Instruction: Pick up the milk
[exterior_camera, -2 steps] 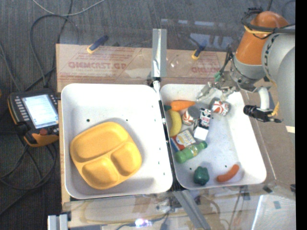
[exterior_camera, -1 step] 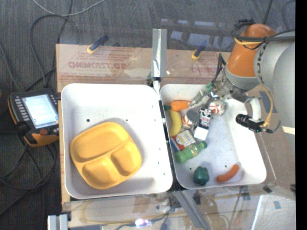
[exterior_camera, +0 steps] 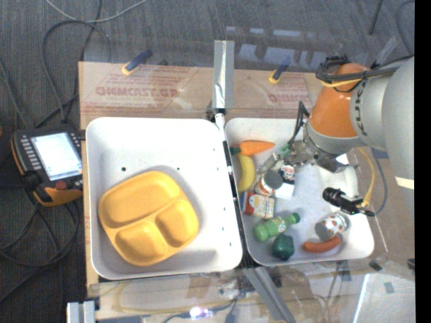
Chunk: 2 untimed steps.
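1. The gripper [exterior_camera: 283, 170] hangs low in the right bin [exterior_camera: 360, 244], in its upper middle part among the toy groceries; whether it is parted or closed cannot be told from this slanted view.
2. The milk [exterior_camera: 262, 206], a small carton with a red-and-white label, lies on the bin floor just below and left of the gripper, apparently apart from it.
3. Around the carton: a banana [exterior_camera: 247, 172] and a carrot [exterior_camera: 257, 147] above, a green bottle [exterior_camera: 275, 226] and a dark green pepper [exterior_camera: 283, 247] below.
4. Further right lie a red sausage [exterior_camera: 321, 245] and a grey-and-red can [exterior_camera: 330, 226].
5. The left bin [exterior_camera: 155, 130] holds a yellow divided tray [exterior_camera: 148, 216].
6. Progress, as judged: the approach looks made, but nothing is seen held; grasp and lift remain.
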### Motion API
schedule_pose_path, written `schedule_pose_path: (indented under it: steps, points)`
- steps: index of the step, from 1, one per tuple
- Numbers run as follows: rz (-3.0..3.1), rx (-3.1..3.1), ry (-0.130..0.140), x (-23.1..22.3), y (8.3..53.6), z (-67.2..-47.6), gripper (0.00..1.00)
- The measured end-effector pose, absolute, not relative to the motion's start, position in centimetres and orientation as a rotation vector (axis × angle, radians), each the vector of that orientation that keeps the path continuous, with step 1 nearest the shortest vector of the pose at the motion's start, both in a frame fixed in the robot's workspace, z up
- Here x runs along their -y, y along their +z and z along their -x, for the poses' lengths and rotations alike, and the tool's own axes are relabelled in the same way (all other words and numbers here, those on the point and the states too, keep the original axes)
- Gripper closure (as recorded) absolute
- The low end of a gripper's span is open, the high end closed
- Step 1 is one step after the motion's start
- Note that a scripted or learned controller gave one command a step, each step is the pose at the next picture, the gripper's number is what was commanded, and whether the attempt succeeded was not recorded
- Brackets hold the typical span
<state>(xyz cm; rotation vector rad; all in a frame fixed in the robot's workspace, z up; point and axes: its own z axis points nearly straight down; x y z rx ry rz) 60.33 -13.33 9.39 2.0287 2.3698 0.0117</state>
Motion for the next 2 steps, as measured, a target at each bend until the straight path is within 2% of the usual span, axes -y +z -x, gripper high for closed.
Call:
schedule_pose_path:
  steps: [1, 2]
  points:
    - [-2.029, -2.368, 0.013, 13.3, 10.3, -60.4, 1.00]
    - [-1.932, -2.477, -0.004, 15.9, 14.7, -58.3, 1.00]
